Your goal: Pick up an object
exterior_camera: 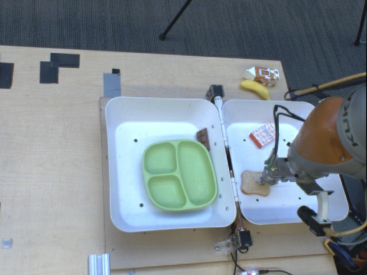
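In the right bin (246,213) lies a tan slice of toast (254,184) near the left wall. My gripper (269,175) hangs right at the toast's right edge, low over the bin floor, under the orange wrist band. A red and white packet (262,134) lies toward the back of the same bin. The left bin (123,153) holds a green three-part plate (179,175), and a small brown piece (202,136) rests by its right wall.
Outside the bins, a yellow banana (254,88) and a small carton (264,73) lie on the bench behind the right bin. A black clamp (215,91) sits at the back of the divider. The arm covers the right bin's right half.
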